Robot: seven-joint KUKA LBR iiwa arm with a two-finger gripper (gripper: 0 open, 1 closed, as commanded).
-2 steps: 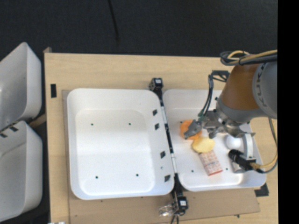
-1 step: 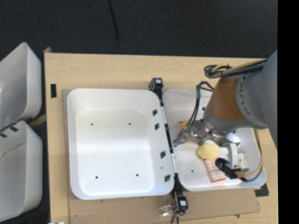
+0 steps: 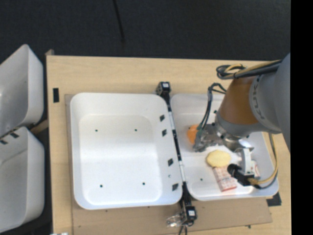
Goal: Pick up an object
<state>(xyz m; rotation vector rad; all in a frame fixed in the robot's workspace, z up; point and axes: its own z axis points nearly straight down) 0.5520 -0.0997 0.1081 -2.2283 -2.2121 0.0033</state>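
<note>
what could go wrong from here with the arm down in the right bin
1. The tool sits right beside the orange object, so it may nudge it away rather than catch it.
2. The yellow object and the red-and-white packet lie close under the wrist, so they could be knocked.

Two bins stood side by side on the bench. The right bin held a ball, a lump and a packet.
</note>
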